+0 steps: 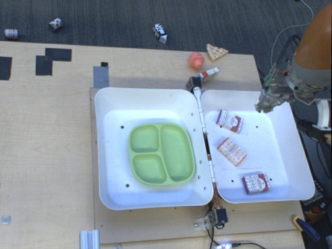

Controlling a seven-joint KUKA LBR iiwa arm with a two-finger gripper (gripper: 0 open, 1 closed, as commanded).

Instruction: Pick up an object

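Leftmost, the wooden bench (46,139) carries a few dark patches of tape near its far edge. Next comes the left white bin (111,139), and in it lies a green divided plate (162,153) with three compartments, flat on the bin floor. Beyond the bins, at the far edge of the bench, sit a reddish ball (196,60) and, just to its right, a slice-shaped toy (217,51); on the dark carpet behind them are several small scattered items.

Further right is the right white bin (280,144), touching the left one along a shared seam. It holds three small packets, well apart from each other: a red-and-white packet (229,121) toward the far side, a tan patterned packet (231,151) near the middle, and a red packet (256,183) close to the near edge.

At the far right, the grey arm with its orange band (316,40) leans in over the bin's far right corner. Its claw (265,104) hangs at the far rim, near but apart from the red-and-white packet. I cannot tell how the claw is set; it is too blurred.
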